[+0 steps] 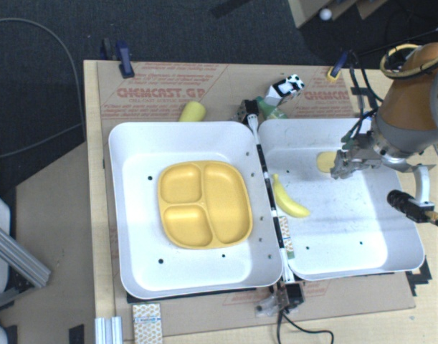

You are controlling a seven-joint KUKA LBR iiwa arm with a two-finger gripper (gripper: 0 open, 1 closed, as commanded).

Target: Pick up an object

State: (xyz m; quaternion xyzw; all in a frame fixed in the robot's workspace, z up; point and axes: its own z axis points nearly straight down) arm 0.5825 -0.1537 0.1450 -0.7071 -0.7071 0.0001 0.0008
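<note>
The grey two-finger gripper (345, 165) hangs low in the right white bin (348, 253); its finger state cannot be told. A small round yellow object (325, 162) touches its left side, a yellow plastic banana (288, 201) lies farther below-left.

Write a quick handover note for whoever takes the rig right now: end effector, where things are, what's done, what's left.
End effector: low in the right bin, beside a small yellow object near the bin's back. Grip state cannot be made out; nothing visibly held.
Banana: right bin, against its left wall.
Yellow plate: flat in the left bin.
Yellow cylinder: on the bench behind the left bin.
Done: no pick visible yet.
Left: grasp and lift an object.
</note>
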